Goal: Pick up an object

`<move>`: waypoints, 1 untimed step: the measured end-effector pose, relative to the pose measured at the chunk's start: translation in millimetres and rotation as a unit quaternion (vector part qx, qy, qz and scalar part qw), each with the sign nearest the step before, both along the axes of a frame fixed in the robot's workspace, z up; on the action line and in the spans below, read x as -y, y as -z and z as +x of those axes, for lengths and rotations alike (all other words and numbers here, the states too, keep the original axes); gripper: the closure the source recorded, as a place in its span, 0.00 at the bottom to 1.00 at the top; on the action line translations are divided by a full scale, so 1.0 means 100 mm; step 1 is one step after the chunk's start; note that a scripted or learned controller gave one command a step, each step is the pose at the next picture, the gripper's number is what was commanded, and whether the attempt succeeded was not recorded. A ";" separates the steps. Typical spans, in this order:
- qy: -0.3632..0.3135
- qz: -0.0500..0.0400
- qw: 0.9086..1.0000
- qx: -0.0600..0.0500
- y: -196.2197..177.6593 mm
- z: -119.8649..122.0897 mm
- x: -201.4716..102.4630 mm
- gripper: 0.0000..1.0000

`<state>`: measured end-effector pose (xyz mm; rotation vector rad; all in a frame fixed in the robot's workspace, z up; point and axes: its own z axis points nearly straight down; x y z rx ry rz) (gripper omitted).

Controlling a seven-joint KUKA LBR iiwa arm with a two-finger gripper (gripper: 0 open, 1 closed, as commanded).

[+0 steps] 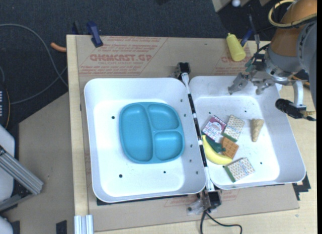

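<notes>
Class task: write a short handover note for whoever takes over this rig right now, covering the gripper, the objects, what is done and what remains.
Gripper: open, holding nothing, over the far edge of the right bin.
Objects, all in the right bin: banana, cone-shaped piece, several small packets.
Left bin: blue divided plate.
Done: nothing picked yet.
Left: choose an object, descend, grasp, lift.

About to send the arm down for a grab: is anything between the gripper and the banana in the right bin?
Nothing visible blocks it. The gripper sits over the right bin's far rim; bare white floor lies between it and the packets. The banana lies at the near left, touching a small orange packet.
</notes>
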<state>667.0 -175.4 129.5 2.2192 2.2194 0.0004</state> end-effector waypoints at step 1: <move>0.000 0.000 1.000 0.000 0.38 -0.76 0.30 0.00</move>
